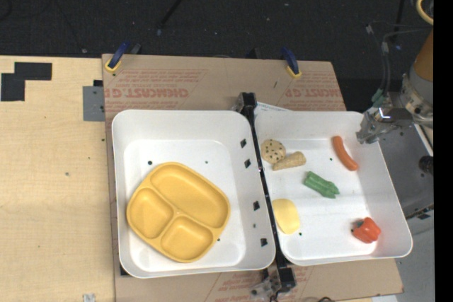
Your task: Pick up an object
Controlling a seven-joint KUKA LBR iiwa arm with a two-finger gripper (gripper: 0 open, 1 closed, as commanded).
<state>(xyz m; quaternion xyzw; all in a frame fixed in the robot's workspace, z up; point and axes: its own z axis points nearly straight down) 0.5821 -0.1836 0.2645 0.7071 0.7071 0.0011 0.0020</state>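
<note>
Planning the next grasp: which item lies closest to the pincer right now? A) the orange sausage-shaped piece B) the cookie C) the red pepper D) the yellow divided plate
A: the orange sausage-shaped piece lies near the right bin's upper right rim, just below and left of the pincer, nearer than anything else.

Illumination is even and moderately bright across the white bins [141, 131], with mild glare on their walls. The background floor is dark. Focus is slightly soft; shadows are faint.
</note>
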